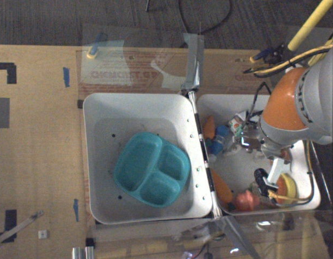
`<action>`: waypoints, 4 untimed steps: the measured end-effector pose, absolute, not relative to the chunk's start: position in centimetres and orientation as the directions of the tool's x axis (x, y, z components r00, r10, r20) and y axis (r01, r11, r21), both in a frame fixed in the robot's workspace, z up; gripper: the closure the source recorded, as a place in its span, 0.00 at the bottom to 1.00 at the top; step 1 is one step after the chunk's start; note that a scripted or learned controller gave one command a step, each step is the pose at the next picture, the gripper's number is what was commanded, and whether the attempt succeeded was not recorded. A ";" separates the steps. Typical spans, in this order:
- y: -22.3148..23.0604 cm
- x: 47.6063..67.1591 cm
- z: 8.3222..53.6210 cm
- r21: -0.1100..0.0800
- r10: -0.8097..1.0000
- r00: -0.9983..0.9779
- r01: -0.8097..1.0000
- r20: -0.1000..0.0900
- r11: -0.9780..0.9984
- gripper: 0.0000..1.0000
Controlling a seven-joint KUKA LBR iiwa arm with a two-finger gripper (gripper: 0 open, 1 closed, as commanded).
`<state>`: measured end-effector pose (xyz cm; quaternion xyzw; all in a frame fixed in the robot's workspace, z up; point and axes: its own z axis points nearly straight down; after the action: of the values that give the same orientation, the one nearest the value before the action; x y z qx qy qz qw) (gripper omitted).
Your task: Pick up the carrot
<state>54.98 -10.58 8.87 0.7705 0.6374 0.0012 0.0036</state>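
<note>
Carrot (221, 186) lay in the right bin (226, 99) at about 7 o'clock, along the wall shared with the left bin (96, 144), long axis running roughly 11 to 5 o'clock. At the carrot's 4 o'clock, just beside its lower end, sat a salmon-red round item (245, 201). Further off at 3 o'clock, a yellow round item (288, 185) near the bin's right wall. At the carrot's 12 o'clock, another orange oval piece (209, 127) against the same shared wall, with a blue item (220, 137) just beside it and a small printed carton (236, 123) at that item's 2 o'clock. Gripper (248, 142) hung over the bin's middle, at the carrot's 1 o'clock, apart from it, nothing seen in its grasp; wide or narrow could not be told. Left bin held a teal divided plate (151, 169), tilted, near its centre.
</note>
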 end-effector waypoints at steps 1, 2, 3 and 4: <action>-10.6 55.1 10.0 0.013 0.982 0.189 0.982 -0.002 -0.189 1.00; -10.8 55.1 10.9 0.014 0.982 0.191 0.981 -0.003 -0.191 1.00; -10.9 55.1 11.9 0.015 0.981 0.193 0.981 -0.004 -0.193 1.00; -11.1 55.1 12.8 0.017 0.981 0.194 0.981 -0.005 -0.194 1.00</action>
<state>55.15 -11.06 12.85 0.7726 0.6349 0.0033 0.0080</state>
